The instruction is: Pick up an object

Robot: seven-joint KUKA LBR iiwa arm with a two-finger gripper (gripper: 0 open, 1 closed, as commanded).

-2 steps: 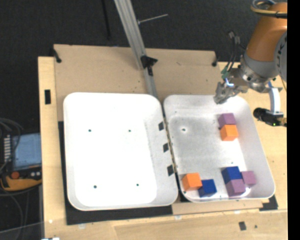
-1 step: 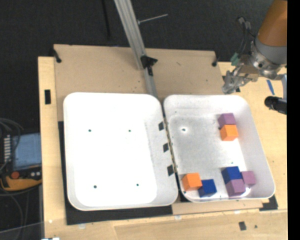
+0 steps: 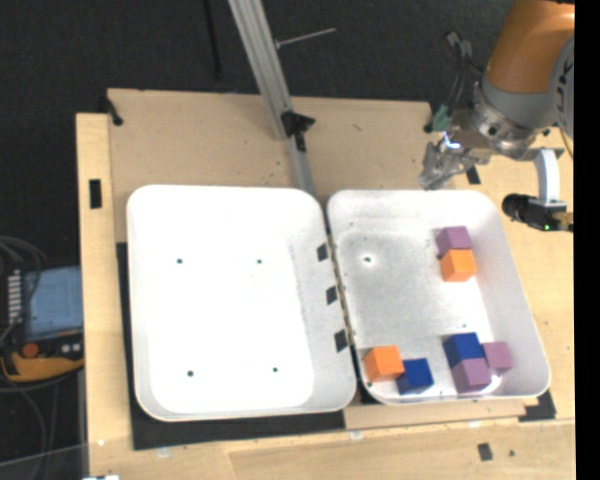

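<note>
At this moment the task seemed to be only at its beginning, because no block was lifted yet. Far to the left of the jaws and lower in the view, the left bin (image 3: 225,298) showed just its white floor with a few dark dots. The right bin (image 3: 380,298) lay below the jaws, and all the blocks rested on its floor. At the near-left corner, well below and left of the jaws, an orange block (image 3: 384,362) touched a blue block (image 3: 415,375). Almost directly under the jaws but clearly apart from them, a purple block (image 3: 452,238) sat against a second orange block (image 3: 458,265); these two were the nearest candidates. Further below, slightly right of the jaws, a dark blue block (image 3: 463,348), a purple cube (image 3: 470,373) and a lighter purple block (image 3: 497,356) stood close together. The gripper (image 3: 441,166) hung above the far rim of the right bin, with nothing visible between its jaws; whether they were spread or closed I could not tell. In my judgement, the descent, the grasp and the lift all remained to be done.
</note>
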